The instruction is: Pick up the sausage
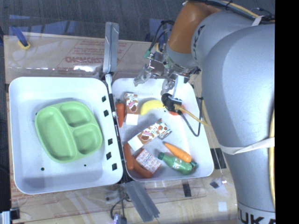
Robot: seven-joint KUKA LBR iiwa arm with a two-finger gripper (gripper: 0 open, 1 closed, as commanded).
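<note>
The grey arm (238,92) reaches in from the right, its orange band (184,27) above the wrist; the gripper (161,80) hangs over the right bin's (205,169) far edge.

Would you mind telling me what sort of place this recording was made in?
Probably a robotics lab bench set up for picking trials: a KUKA arm reaches over two white bins, the right one holding toy food such as a sausage and a banana, the left a green divided plate.
</note>
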